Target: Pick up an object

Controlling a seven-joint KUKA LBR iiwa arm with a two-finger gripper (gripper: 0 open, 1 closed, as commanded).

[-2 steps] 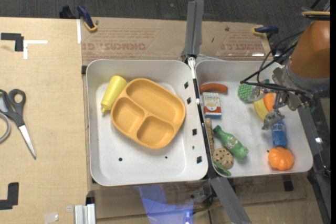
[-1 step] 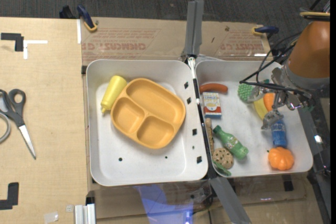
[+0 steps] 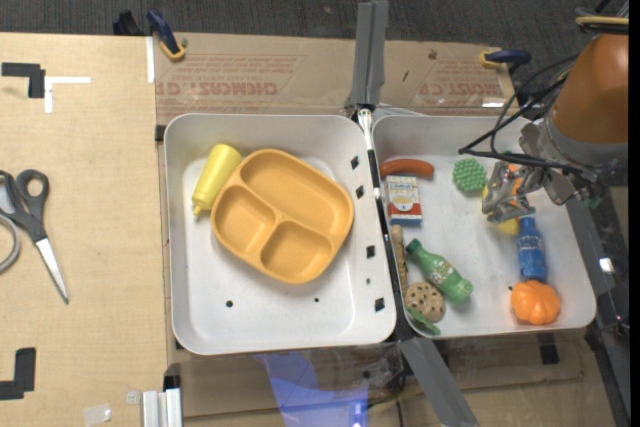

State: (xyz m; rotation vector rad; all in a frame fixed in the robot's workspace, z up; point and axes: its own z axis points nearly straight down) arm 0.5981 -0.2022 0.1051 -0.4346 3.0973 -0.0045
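Candidate objects lie in the right bin [image 3: 580, 315]. Nearest the end effector [image 3: 505, 205] is a blue bottle [image 3: 531, 252] with a yellow cap, lying roughly lengthwise just below the tool. A green spiky ball [image 3: 468, 175] sits just to the tool's left, and an orange pumpkin-shaped toy [image 3: 535, 302] rests beyond the bottle's far end, near the bin's lower right corner. Further left in the same bin: a red sausage [image 3: 407, 168], a small carton [image 3: 403, 197], a green bottle [image 3: 440, 272] and a cookie [image 3: 424, 297].

The end effector hangs low over the upper right part of the bin, above the bottle's capped end. Whether its fingers stand wide or narrow cannot be told; the metalwork there is cluttered by cables. Nothing is seen held.

Judgement: the step in hand is the descent onto a target, most likely the blue bottle. To do it well, the tool should centre over the bottle's body, not the cap, with the fingers across its narrow width, and should keep clear of the bin wall on the right.

The left bin [image 3: 190, 315] holds an orange divided tray [image 3: 282, 214] and a yellow bottle [image 3: 214, 177]. Scissors [image 3: 35, 225] lie on the tabletop [image 3: 80, 145] well apart.
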